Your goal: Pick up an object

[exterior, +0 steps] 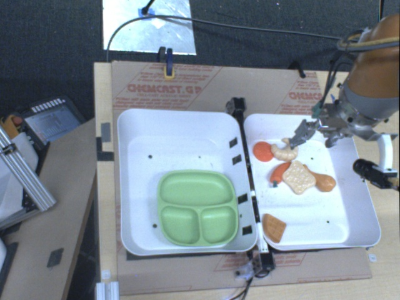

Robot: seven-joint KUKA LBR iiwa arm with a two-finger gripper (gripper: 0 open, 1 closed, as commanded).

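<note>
**A:** Where's the end effector (302,133) right now?

**B:** Over the right bin (356,230), toward its back edge. It reaches in from the right on the grey arm (369,80) with the orange band. Its tip hangs just above the pale curved piece (284,153).

**A:** Released or clenched?

**B:** I cannot tell; the tip is small and dark from this angle, and nothing shows between it.

**A:** What could it pick up?

**B:** A cluster of play-food pieces in the right bin: a red round one (263,150) beside the pale curved piece, a tan toast-like slab (298,177) lying over an orange carrot-like piece (275,174), and a brown drumstick shape (324,182) touching the slab's right side. A small orange wedge (274,227) lies apart, near the front left corner.

**A:** And the left bin (134,167)?

**B:** It holds a green divided plate (197,206), three compartments, toward the front. Both bins sit on the table (187,86).
</note>
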